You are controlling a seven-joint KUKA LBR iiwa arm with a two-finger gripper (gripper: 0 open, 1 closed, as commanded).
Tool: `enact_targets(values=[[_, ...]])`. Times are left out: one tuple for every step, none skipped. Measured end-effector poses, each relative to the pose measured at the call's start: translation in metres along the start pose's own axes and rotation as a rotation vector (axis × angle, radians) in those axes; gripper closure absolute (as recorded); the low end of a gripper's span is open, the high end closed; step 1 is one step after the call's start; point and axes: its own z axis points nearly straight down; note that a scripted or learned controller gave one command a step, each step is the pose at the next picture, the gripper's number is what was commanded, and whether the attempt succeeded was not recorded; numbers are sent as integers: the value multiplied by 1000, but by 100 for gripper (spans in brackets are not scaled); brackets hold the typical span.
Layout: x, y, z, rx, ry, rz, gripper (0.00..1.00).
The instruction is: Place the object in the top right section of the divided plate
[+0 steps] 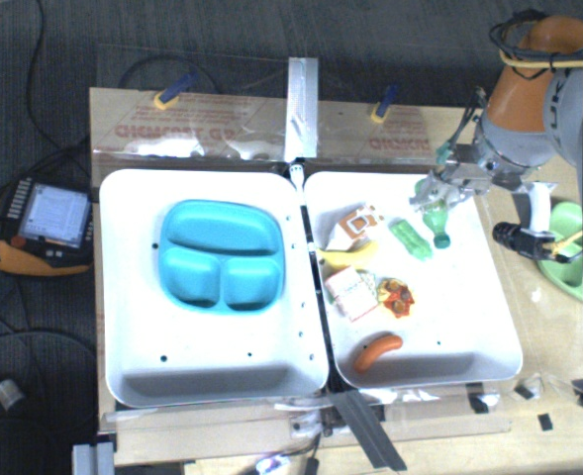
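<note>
The object is not yet picked out: the right bin [499, 295] holds several candidates, among them a green piece [410, 238], a yellow banana-like item [348, 256], a small box [353, 292] and a reddish sausage shape [378, 350]. The gripper [437, 206] hovers over that bin's upper right corner, just beside the green piece; whether it is spread or pinching anything I cannot tell. The blue divided plate [222, 255] lies in the left bin [133, 344], well apart. This looks like the reach-and-grasp step. Next comes descending onto one item, closing, lifting and carrying it across.
</note>
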Motion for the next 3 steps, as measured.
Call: enact_targets(values=[[0,0,0,0,0,0,0],[68,-3,68,-8,2,-4,0],[165,-44,17,1,6,37,0]])
